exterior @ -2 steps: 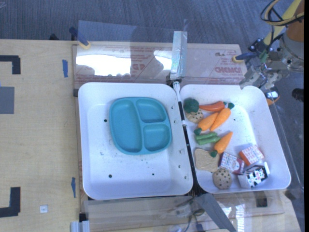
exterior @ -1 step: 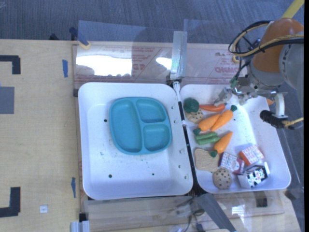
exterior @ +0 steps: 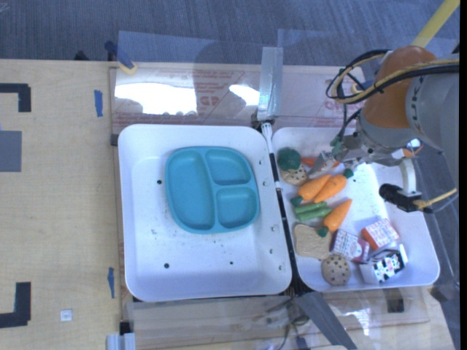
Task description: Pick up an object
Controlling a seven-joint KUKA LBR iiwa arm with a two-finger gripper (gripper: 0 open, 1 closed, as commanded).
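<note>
The two-finger gripper (exterior: 341, 159) hovers above orange plastic carrots (exterior: 325, 187); no carton (exterior: 379, 233) lettering is legible.

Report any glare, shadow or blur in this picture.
Camera view: bright white glare on the clear sheet behind the left bin; soft, even light, faint shadow around the blue tray; food toys in the right bin fairly sharp; the gripper slightly blurred.
</note>
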